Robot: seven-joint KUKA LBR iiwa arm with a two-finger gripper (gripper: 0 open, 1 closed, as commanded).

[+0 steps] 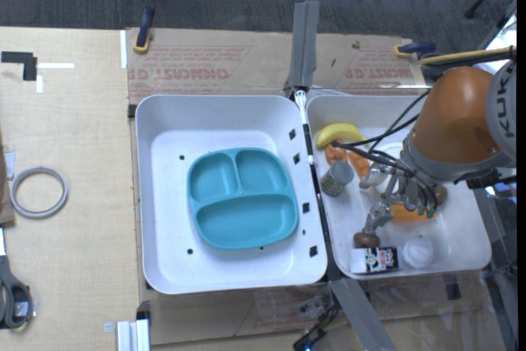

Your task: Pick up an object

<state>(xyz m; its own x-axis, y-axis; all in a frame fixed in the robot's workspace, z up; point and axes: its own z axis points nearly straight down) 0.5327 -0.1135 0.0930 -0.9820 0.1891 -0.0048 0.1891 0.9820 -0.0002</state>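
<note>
Objects for picking sit in the right white bin (468, 255): a yellow banana (339, 132) at the far left corner, an orange piece (340, 159) just below it, a small grey cylinder like a can (336, 179) beside the dividing wall, a brown-capped item (365, 239) near the front, a black-and-white printed carton (376, 260) touching the front wall, and a clear round lid-like thing (417, 251) to its right. Carton print is too small to read. Grey two-finger gripper (380, 214) is down inside this bin, tip just above the brown-capped item; nothing visibly between the fingers, and I can't tell whether they're spread or closed. An orange object (406, 213) lies partly hidden under the wrist. Left white bin (156, 201) holds a teal three-compartment plastic plate (242, 198), flat, roughly centred. Cardboard sheet (214, 66) behind the bins carries mirrored red lettering, partly legible as "CHEMICAL GUYS". Grey tape ring (37, 191) lies on the bench well left.
</note>
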